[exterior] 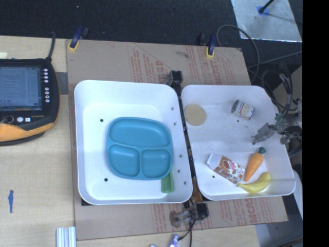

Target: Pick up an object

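Banana (256, 184), carrot (253, 166), printed packet (226, 168) with unreadable label, claw (263, 133) state cannot tell

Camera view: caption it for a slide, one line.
Gripper low over the right bin, above the toy carrot and banana.

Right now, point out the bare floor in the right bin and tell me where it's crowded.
Right bin: bare floor lies in the middle, bordered by the round tan disc, the small can and the snack packet. The near right corner is crowded: packet, carrot and banana lie packed together. The gripper sits at the right wall.
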Tool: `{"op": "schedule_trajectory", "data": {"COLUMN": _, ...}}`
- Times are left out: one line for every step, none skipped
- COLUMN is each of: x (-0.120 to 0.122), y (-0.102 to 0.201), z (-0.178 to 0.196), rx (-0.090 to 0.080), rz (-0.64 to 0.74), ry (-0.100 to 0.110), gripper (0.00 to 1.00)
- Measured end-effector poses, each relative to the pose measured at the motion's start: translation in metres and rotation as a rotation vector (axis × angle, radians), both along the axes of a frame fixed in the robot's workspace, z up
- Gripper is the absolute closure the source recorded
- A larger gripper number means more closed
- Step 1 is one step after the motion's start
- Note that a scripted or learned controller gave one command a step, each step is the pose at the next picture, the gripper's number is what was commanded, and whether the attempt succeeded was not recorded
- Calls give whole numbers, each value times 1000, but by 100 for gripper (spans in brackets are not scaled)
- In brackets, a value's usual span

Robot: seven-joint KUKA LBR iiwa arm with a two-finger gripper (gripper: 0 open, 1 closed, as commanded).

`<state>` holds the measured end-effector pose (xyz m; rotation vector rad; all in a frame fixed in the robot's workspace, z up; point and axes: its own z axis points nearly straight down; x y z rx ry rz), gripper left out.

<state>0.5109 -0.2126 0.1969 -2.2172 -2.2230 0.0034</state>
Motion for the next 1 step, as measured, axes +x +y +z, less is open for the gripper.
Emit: {"op": "schedule_trajectory", "data": {"x": -20, "y": 1, "z": -40, "rx": 0, "rz": 3, "ry": 0, "gripper": 0}}
